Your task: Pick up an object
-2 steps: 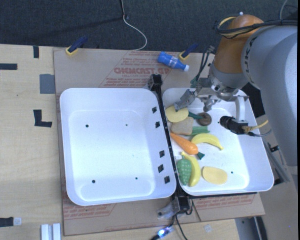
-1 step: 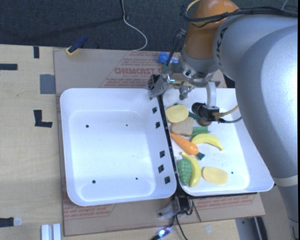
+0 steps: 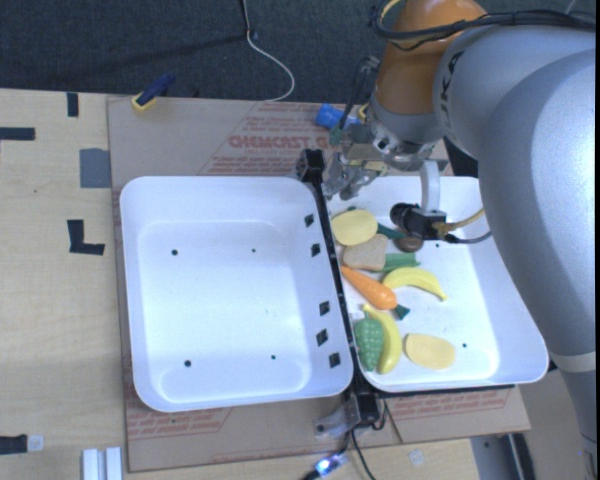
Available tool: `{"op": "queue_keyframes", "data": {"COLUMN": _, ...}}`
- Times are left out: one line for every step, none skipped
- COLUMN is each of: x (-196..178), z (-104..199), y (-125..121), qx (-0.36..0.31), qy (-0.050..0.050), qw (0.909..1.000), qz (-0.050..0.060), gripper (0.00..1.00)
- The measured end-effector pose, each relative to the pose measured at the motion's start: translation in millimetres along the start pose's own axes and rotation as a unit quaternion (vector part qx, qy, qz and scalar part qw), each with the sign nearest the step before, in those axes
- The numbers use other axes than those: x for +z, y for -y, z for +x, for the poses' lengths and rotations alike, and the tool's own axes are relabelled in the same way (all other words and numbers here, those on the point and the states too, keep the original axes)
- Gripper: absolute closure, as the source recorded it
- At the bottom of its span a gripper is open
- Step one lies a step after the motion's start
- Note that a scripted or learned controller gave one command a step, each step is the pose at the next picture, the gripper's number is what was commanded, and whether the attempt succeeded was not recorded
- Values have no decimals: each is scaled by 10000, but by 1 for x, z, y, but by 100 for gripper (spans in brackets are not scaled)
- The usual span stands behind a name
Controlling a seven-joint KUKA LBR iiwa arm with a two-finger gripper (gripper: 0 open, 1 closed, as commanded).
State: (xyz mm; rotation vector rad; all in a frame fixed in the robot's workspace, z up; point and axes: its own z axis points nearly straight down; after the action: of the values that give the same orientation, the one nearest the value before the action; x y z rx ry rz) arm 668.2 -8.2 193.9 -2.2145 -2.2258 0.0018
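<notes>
- Toy food, the pick to be made, lies clustered in the right bin (image 3: 480, 358) against the divider; the left bin (image 3: 220, 298) offers no target.
- Carrot (image 3: 370, 286) lies slantwise near the divider, beside a banana (image 3: 416, 281).
- Gripper (image 3: 352, 173) hovers at the bin's far edge, above the yellow disc (image 3: 354, 227); I cannot tell how its jaws stand.
- Best choice: the isolated near disc (image 3: 429, 350), approached straight down.

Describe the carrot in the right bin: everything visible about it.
The carrot is a smooth orange toy, plastic by its look, tapered, with a bit of green top at its thick end. It lies flat on the floor of the right bin, slanted, its thin tip toward the divider between the bins. A tan bread-like piece borders it above, a banana lies just to its right.
</notes>
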Motion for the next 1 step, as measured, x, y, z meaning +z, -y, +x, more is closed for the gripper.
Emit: {"op": "queue_keyframes", "data": {"x": -104, "z": 51, "y": -1, "qx": -14, "qy": -9, "qw": 10000, "qz": -57, "gripper": 100}}
